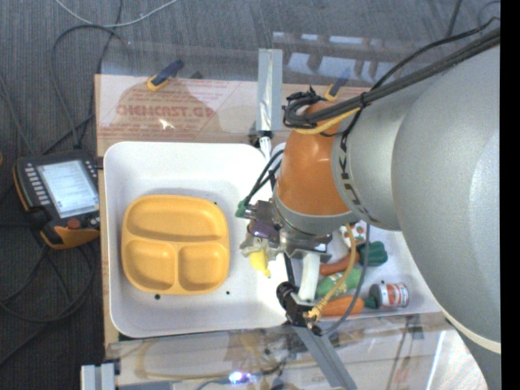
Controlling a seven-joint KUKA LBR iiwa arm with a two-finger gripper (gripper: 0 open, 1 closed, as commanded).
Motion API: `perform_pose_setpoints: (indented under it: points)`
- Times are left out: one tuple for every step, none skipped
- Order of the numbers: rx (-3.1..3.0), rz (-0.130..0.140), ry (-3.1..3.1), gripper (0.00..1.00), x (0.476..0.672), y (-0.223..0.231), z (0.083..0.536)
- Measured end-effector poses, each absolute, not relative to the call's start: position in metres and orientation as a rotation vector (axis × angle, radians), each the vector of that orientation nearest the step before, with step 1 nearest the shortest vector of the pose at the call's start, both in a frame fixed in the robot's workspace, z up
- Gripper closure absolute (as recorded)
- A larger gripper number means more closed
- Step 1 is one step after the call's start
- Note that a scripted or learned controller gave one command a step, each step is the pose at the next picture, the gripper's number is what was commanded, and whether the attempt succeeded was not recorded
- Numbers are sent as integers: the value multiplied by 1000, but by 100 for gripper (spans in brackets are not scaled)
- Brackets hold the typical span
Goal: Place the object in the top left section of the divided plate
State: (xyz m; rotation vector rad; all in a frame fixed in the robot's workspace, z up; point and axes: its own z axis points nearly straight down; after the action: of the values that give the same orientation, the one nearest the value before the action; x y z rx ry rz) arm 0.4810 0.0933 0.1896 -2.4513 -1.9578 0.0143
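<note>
Yellow divided plate (175,243) sits in the left bin (162,161). At its three o'clock my gripper (262,254) hangs with a yellow object (259,261) beneath; grip unclear. I'd confirm hold, then travel toward ten o'clock.

The arm (390,161) covers most of the right bin (406,295), leaving bare just a strip of it at the lower right of the frame. The gripper (262,246) sits under the orange band (313,173); its fingers are too small and crowded to make out. A small yellow thing (260,260) beside it cannot be identified. The toys (357,279) in the right bin are partly hidden by cables (325,299). The arm runs off the frame's right edge.
</note>
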Motion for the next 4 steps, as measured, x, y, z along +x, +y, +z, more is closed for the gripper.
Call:
perform_pose_setpoints:
  points:
    - [-2264,12,-2173,100,481,158,205]
    - [-2271,12,-2168,100,482,100,249]
    - [-2222,13,-2214,100,481,119,201]
    - [-2194,11,-2246,100,485,63,242]
